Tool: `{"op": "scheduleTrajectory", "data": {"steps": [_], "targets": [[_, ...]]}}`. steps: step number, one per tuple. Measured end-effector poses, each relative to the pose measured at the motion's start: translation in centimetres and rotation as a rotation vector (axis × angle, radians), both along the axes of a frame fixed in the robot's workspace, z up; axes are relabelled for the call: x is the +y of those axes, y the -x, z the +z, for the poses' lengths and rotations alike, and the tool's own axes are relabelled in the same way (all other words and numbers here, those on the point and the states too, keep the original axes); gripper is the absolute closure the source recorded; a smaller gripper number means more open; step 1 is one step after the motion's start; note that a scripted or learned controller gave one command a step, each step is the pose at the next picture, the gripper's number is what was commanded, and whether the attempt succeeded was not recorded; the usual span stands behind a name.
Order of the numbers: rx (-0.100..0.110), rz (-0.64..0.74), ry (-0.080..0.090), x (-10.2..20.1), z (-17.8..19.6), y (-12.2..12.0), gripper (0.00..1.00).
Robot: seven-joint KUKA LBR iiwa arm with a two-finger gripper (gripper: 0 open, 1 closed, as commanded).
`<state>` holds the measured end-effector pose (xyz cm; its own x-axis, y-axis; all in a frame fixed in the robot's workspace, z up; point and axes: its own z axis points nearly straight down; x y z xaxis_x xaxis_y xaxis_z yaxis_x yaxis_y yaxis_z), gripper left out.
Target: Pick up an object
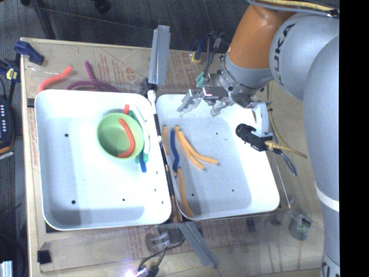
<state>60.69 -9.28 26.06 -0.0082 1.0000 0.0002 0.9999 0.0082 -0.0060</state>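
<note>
Gripper (201, 103) first: I see the metal two-finger gripper hanging over the far edge of the right shallow white plastic bin (262, 195), its fingers spread apart with nothing between them. The grey arm with its orange band (256, 33) comes in from the right and takes up that upper corner of my view.

Below the gripper, in the right bin, I count several long thin strips — two orange rubbery strips (193, 149) lying crossed near the middle of the floor, a blue strip (174, 152) just beside them toward the dividing wall, and another orange strip (182, 192) running along the left wall toward the near edge. All of them rest flat on the bin floor, well apart from the fingers.

In the left shallow white bin (63, 172) I see a green plastic bowl (118, 136) with a curved red-orange strip (132, 136) lying across it — more green and blue pieces poke out at its right side, but I cannot tell what they are.

On the wooden bench (115, 59) behind the left bin lie a red-orange strip (55, 78) and a purple cord (92, 84).
</note>
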Motion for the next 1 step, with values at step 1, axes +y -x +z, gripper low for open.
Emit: {"op": "scheduleTrajectory", "data": {"steps": [1], "targets": [[0.001, -0.165, 0.001, -3.91, -13.26, 2.07, 0.00]]}}
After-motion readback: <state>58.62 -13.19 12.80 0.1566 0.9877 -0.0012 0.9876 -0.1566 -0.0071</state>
